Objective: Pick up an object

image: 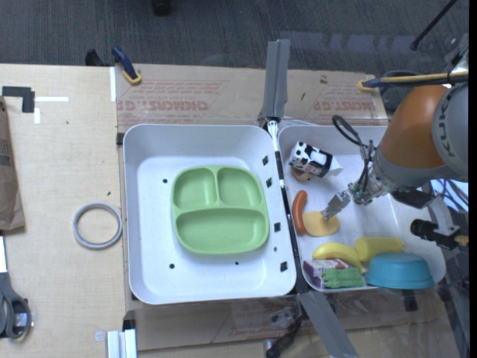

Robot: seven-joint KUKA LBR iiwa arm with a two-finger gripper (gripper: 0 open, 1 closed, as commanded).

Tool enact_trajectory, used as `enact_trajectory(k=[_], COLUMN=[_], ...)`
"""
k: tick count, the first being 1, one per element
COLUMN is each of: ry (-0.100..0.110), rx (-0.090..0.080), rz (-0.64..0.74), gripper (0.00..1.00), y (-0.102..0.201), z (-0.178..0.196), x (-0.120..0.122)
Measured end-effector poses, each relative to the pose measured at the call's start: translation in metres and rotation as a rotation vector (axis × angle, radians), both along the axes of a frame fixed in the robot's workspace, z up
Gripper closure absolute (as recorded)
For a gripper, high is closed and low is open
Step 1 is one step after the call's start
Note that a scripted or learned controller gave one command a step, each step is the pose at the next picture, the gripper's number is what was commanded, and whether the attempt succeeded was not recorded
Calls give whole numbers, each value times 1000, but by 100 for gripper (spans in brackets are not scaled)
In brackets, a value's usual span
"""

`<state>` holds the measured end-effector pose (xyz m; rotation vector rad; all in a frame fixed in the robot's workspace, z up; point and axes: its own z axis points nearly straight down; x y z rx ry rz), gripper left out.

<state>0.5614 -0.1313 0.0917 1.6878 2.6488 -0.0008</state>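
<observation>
We see the gripper [335, 205] low in the right bin [350, 136], its tip just above or touching a flat yellow-orange piece [322, 225] that lies beside the red sausage-shaped toy [299, 209]. At this size we cannot tell whether the jaws are parted or closed, and nothing is plainly held between them. The nearest candidates for picking are that yellow-orange piece and the sausage toy; further toward the near edge lie a banana [339, 253], a second yellow item [380, 245], a blue bowl [399, 271] and a green and red packet [335, 277], while a black and white cow toy [310, 159] sits near the far wall. The left bin [141, 222] holds a green divided plate [220, 209]. In our judgement the flat piece is a hard target, since it offers little height to close upon. To do this step well we would centre the jaws over one thing alone, keep clear of the sausage toy alongside, go down until they straddle the edge, then close fully before lifting straight up. The sausage toy, being rounder, may well give a surer hold.
</observation>
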Motion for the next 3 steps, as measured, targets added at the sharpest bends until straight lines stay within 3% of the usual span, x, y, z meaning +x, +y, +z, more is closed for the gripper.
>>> enact_trajectory(k=[1, 2, 3], ry=[0, 2, 0], rx=[0, 0, -1], rz=[-67, -97, -233], gripper=[0, 0, 0], y=[13, 24, 23], z=[0, 0, 0], x=[51, 8, 83])
